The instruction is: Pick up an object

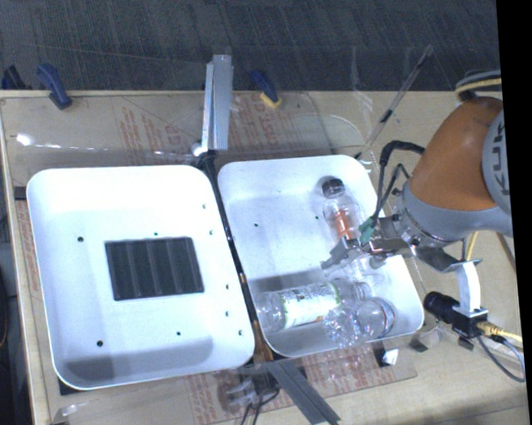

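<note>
Nearest the camera, at the near wall of the right bin (pixel 247 208): a clear plastic bottle (pixel 301 307) lying on its side, pale label around its middle. Just right of it, touching or nearly so, a heap of crumpled clear plastic (pixel 361 319) in the bin's near right corner.

Left of the right bin, edge to edge with it: the left bin (pixel 64 205), with a dark ribbed rectangular panel (pixel 154 267) flat on its floor.

Back in the right bin, far of the lying bottle: a small clear bottle (pixel 339 209) with a dark cap and orange contents, cap pointing to the far wall.

Gripper (pixel 357 257) is low inside the right bin, near its right wall, between the small bottle and the crumpled plastic. Its tip overlaps clear material there; whether the fingers are spread or closed, or hold anything, cannot be told.

Right of the bin: grey wrist and orange band (pixel 459 160) of the arm.
</note>
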Robot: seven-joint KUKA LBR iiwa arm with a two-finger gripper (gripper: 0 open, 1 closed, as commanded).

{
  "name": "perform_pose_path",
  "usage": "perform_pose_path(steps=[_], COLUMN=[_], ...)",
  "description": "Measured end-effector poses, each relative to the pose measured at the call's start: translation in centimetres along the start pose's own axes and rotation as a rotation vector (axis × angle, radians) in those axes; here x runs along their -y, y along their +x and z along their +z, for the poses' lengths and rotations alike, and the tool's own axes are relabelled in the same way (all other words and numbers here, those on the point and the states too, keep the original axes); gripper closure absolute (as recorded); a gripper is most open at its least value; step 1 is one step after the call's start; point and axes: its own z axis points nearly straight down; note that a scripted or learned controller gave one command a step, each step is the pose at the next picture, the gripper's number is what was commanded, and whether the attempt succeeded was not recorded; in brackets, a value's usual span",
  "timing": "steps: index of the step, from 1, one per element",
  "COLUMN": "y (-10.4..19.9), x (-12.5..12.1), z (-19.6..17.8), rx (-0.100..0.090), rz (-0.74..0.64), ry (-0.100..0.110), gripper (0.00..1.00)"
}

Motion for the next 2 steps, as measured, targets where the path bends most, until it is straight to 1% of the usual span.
perform_pose_path(steps=[1,2], y=[0.8,7.1], x=[-1.0,-0.6], z=[12.6,11.6], rx=[0.0,0.009], rz=[0.025,-0.245], ry=[-0.002,-0.007], gripper=[0.0,0.0])
